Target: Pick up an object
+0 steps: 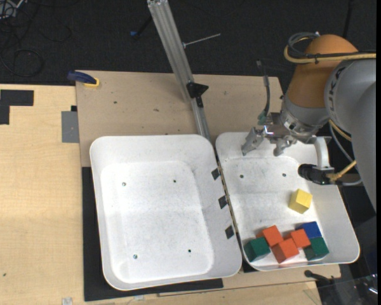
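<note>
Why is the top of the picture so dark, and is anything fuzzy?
Camera view: light falls on the bench and the white bins, the floor behind stays black; the blocks look sharp with soft shadows; the gripper is slightly blurry.

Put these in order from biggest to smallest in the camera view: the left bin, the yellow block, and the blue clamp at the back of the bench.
1. Left bin, by far the biggest.
2. Yellow block.
3. Blue clamp. It looks much like the block in size and sits farther from the camera, so this order is unsure.
</note>
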Controlling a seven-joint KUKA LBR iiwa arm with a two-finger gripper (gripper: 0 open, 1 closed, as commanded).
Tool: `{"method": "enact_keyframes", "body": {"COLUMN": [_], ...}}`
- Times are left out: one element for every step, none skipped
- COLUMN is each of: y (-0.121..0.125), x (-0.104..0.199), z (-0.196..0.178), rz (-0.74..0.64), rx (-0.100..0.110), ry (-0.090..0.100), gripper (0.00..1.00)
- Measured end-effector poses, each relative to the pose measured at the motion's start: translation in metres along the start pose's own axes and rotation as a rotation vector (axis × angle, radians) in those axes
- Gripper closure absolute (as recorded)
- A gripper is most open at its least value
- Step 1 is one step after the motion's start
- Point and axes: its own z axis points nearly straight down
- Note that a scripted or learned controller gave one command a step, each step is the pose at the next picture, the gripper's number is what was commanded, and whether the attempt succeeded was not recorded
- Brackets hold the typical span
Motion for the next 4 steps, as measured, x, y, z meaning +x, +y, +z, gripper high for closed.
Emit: {"method": "enact_keyframes", "body": {"y": [-0.002,-0.001,-0.004,-0.005], "x": [-0.006,-0.006,-0.015,-0.017], "z": [0.046,0.033,-0.016,-0.059], "rz": [0.001,0.004,0.002,0.003], "rx": [0.0,-0.005,-0.011,-0.011], "ry": [0.0,0.0,-0.001,-0.001], "gripper": [0.0,1.0,1.0,1.0]}}
